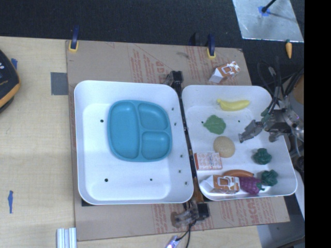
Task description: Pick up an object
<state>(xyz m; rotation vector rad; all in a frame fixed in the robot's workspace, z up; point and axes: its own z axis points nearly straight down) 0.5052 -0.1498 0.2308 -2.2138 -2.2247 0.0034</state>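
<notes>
White right bin (pixel 199 94): banana (pixel 233 104), green leaf (pixel 214 123), tan ball (pixel 224 146), two broccoli pieces, cartons, purple item.
Tool (pixel 245 135): over right bin, nothing between fingers, gap unclear.
Nearest: tan ball, green leaf, both left of tool.
Left bin (pixel 83 138): blue divided plate (pixel 139 130).
Labels: unreadable.

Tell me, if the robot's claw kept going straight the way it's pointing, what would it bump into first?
Probably the round tan potato. The gripper points down-left across the right bin, and the potato lies nearest along that line. Its height above the bin is unclear, so it might pass over.
</notes>
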